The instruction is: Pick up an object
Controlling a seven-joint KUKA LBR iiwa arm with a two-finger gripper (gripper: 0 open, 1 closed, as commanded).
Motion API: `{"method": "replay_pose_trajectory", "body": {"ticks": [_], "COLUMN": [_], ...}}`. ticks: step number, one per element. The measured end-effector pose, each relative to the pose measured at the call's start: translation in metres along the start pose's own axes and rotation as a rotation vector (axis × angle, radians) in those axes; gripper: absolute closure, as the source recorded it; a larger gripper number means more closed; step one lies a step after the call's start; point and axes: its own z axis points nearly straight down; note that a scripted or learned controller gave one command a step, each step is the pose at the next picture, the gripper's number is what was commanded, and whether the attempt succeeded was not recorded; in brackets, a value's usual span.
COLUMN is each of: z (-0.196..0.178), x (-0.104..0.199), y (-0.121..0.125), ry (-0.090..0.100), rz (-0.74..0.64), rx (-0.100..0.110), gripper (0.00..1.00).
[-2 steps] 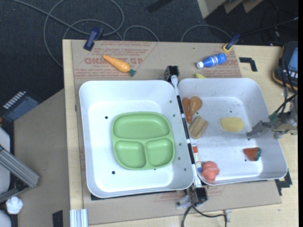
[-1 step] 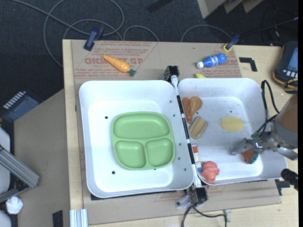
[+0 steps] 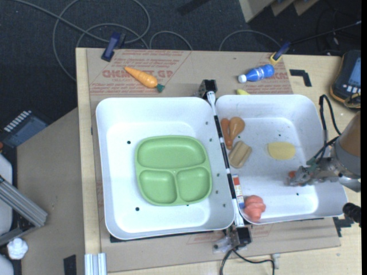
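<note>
Here, the yellow disc (image 3: 281, 150) lies near the end effector (image 3: 298, 177).

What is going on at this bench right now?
A grey robot arm reaches in from the right and has its gripper low in the right bin, near a small reddish item. Whether it holds it is unclear. A green divided plate lies in the left bin.

Single fixed overhead view, slanted down on both white bins (image 3: 109, 153), arm (image 3: 350, 153) from right.
</note>
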Motion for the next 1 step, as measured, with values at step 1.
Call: {"method": "replay_pose_trajectory", "body": {"ticks": [1], "z": [-0.0396], "x": [0.054], "y": [0.0566], "ry": [-0.001], "rz": [-0.002], "rx": [-0.001], "gripper": [1.0]}}
